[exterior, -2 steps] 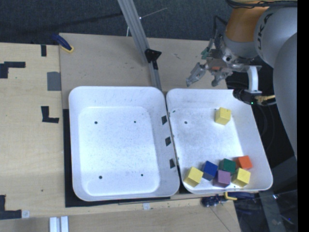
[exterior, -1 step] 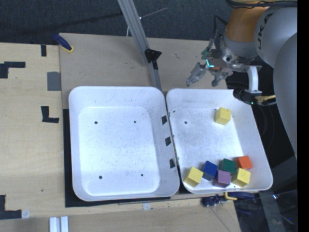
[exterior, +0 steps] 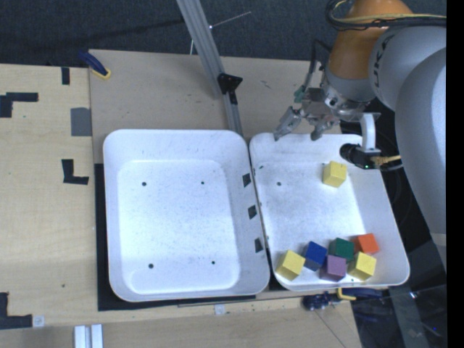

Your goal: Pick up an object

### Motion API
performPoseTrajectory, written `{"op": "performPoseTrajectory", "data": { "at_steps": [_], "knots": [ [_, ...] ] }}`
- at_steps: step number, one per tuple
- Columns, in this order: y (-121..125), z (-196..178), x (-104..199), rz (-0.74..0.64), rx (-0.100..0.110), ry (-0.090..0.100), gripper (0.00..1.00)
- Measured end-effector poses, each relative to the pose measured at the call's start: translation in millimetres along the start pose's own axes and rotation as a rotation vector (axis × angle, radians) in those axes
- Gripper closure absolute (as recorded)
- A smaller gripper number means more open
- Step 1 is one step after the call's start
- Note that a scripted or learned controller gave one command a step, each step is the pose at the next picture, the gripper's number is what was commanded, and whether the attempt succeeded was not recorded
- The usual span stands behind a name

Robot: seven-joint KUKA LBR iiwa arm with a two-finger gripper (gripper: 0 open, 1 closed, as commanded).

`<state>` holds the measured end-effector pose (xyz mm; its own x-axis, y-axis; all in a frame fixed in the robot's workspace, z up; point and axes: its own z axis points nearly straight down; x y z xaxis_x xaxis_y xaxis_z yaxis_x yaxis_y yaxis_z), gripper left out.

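My gripper [exterior: 299, 130] hangs over the far edge of the right bin [exterior: 304, 216], fingers spread apart and nothing between them. A yellow cube [exterior: 334, 174] lies alone in that bin, a little right of and nearer than the gripper. Along the bin's near edge sits a cluster: a yellow cube [exterior: 291, 264], a blue cube [exterior: 315, 254], a green cube [exterior: 341, 249], a purple cube [exterior: 336, 267], an orange cube [exterior: 367, 243] and another yellow cube [exterior: 363, 266].
The left bin [exterior: 174, 216] lies beside the right one. A slanted metal pole [exterior: 210, 56] with a black clamp stands behind the bins, left of the gripper. The arm's grey body [exterior: 413, 85] fills the right side.
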<state>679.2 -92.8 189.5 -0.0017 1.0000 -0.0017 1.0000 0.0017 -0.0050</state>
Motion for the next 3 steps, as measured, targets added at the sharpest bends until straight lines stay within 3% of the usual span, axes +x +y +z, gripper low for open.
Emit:
{"op": "performPoseTrajectory", "data": {
  "at_steps": [2, 3],
  "knots": [
    [-12, 101, -1, 0.000, 0.002, 0.000, 0.00],
    [-11, 88, 0, -0.002, -0.002, 0.001, 1.00]
  ]
}}
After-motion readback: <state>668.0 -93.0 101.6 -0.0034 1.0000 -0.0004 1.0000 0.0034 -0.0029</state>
